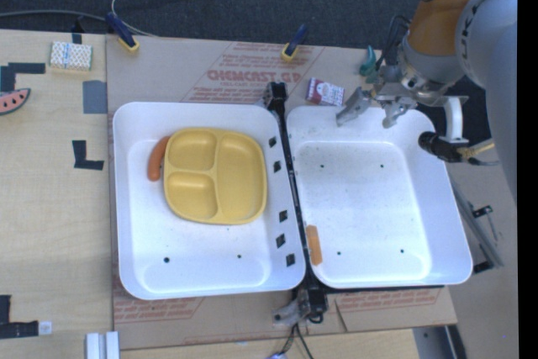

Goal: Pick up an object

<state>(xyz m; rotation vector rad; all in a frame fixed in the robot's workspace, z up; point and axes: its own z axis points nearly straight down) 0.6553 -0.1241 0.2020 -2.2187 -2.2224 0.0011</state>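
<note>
Carrot (pixel 313 245) against right bin (pixel 437 261) left wall; pincer (pixel 372 112) apart.

The arm (pixel 492 29) is smooth grey, rounded like a thick pipe, and there's a glossy orange band (pixel 444 8) with dark cables looping over it. Below the band sits a metal wrist block, and the gripper (pixel 373 113) ends in two slim grey fingers (pixel 350 110).

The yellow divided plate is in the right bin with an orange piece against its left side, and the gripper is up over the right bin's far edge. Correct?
Not quite. The camera view shows the yellow divided plate in the left bin, not the right bin. The rest holds: the orange piece lies against its left side, and the gripper is over the right bin's far edge.
</note>
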